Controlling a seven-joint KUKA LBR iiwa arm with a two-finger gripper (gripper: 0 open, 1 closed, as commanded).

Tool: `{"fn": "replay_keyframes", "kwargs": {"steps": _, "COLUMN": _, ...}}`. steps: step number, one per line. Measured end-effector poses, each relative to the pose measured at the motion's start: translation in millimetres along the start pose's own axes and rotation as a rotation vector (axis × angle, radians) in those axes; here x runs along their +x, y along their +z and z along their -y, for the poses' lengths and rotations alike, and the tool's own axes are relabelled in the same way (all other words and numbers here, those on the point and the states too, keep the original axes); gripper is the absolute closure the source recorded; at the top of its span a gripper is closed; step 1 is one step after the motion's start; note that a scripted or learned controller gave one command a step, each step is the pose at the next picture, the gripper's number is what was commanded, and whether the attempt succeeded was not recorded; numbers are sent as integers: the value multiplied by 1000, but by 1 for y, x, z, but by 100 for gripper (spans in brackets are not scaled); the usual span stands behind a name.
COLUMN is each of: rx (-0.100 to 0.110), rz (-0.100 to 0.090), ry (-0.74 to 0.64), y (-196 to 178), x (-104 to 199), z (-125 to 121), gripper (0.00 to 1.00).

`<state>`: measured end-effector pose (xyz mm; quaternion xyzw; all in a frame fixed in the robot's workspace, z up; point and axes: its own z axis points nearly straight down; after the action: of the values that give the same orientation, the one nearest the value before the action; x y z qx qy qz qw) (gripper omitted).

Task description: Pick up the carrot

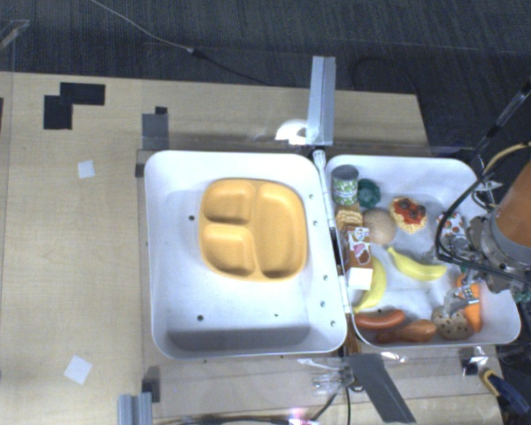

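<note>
Gripper [463, 297] low over right bin's [429, 165] near-right corner, finger state cannot tell. Carrot [472, 311]: short orange piece directly under gripper, partly hidden. Two bananas [417, 266], two sausages [382, 319], one cookie [454, 328]. Left bin [173, 264]: one yellow three-compartment tray [251, 227]. Two bins on tabletop [62, 255].

Single fixed camera above bench [62, 264], slanted down, both bins framed.
</note>
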<state>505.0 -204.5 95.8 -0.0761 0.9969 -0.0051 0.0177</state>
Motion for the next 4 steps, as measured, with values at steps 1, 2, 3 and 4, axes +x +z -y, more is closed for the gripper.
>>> {"fn": "replay_keyframes", "kwargs": {"steps": 1, "rx": 1, "rz": 0, "ry": 8, "y": 0, "x": 0, "z": 0, "gripper": 0}}
{"fn": "replay_keyframes", "kwargs": {"steps": 2, "rx": 2, "rz": 1, "ry": 25, "y": 0, "x": 1, "z": 0, "gripper": 0}}
{"fn": "replay_keyframes", "kwargs": {"steps": 3, "rx": -6, "rz": -17, "ry": 121, "y": 6, "x": 3, "z": -18, "gripper": 0}}
{"fn": "replay_keyframes", "kwargs": {"steps": 4, "rx": -2, "rz": -9, "ry": 115, "y": -7, "x": -1, "z": -18, "gripper": 100}}
